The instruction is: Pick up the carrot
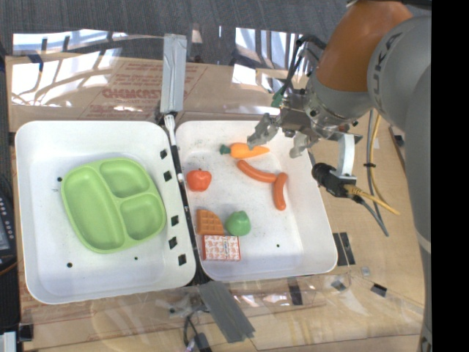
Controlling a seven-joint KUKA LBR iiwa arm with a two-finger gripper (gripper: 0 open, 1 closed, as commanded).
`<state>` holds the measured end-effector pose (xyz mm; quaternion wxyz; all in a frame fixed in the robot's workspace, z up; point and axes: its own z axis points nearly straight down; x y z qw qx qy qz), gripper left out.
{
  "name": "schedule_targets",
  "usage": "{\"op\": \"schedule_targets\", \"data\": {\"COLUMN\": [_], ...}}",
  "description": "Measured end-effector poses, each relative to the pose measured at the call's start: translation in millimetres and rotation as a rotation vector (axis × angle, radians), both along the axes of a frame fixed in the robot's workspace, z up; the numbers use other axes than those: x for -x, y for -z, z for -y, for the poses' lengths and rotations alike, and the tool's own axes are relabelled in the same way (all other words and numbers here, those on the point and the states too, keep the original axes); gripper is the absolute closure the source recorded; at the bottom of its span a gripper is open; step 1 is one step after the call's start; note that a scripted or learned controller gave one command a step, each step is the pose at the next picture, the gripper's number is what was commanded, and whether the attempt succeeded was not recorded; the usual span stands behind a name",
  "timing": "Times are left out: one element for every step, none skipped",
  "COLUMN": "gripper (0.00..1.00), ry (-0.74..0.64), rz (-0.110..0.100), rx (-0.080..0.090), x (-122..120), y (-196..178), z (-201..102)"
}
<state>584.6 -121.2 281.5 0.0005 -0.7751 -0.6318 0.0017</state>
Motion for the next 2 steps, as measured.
{"op": "schedule_targets", "data": {"gripper": [0.00,0.00], "ry": [-0.140,-0.138], "rz": [-0.001,0.002], "rx": [-0.002,-0.002], "x": [-61.8,-66.9], "y": [45.3,12.9], "z": [24.0,-16.6]}}
